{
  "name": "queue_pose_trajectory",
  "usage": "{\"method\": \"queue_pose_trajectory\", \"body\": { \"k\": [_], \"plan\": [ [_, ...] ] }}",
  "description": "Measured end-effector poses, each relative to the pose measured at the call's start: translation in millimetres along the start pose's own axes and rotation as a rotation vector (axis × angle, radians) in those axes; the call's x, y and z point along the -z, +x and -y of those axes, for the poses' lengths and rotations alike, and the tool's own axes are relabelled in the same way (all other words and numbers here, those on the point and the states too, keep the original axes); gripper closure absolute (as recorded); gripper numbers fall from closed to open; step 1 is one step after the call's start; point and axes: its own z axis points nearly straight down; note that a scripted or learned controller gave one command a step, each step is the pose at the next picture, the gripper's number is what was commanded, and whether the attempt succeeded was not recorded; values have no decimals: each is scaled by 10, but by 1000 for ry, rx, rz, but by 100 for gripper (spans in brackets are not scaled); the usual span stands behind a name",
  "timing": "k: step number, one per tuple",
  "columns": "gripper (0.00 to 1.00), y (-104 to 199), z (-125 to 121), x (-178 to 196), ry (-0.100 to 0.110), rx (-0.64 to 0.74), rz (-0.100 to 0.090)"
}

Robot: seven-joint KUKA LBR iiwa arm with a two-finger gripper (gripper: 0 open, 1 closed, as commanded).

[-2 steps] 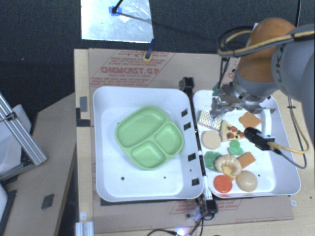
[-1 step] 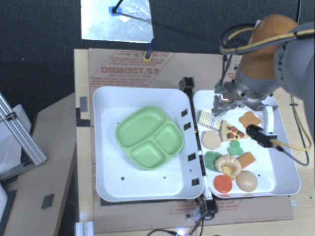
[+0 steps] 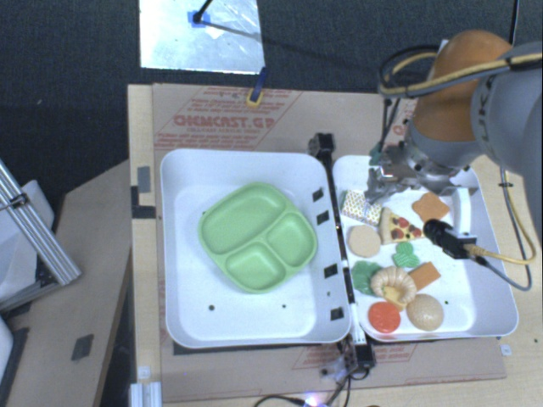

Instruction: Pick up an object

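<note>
Tomato (image 3: 383, 317): sitting at front edge of R bin (image 3: 492, 312), beside egg (image 3: 425, 312).
Croissant (image 3: 395, 283): lying just behind tomato & egg, touching green leaf (image 3: 366, 274).
Orange block (image 3: 424, 275): resting just R of croissant.
Cookie (image 3: 365, 242): lying mid-bin near divider; pizza slice (image 3: 399, 226) sitting just R of it.
Wafer (image 3: 357, 205): lying at back L of R bin, just under gripper.
Toast (image 3: 430, 208): lying R of gripper, apart from it.
Gripper (image 3: 379, 185): hovering over wafer, arm (image 3: 475, 100) reaching in from R; finger spread – cannot tell, nothing seen betw. fingers.
Plate (image 3: 257, 236): green, 3-compartment, sitting alone in L bin (image 3: 182, 253).
</note>
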Motion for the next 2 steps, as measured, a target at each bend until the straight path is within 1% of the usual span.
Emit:
{"method": "queue_pose_trajectory", "body": {
  "k": [1, 2],
  "plan": [
    [100, -22, 100, -14, 1, -3, 0],
    [100, -61, 35, -16, -1, -3, 0]
  ]
}}
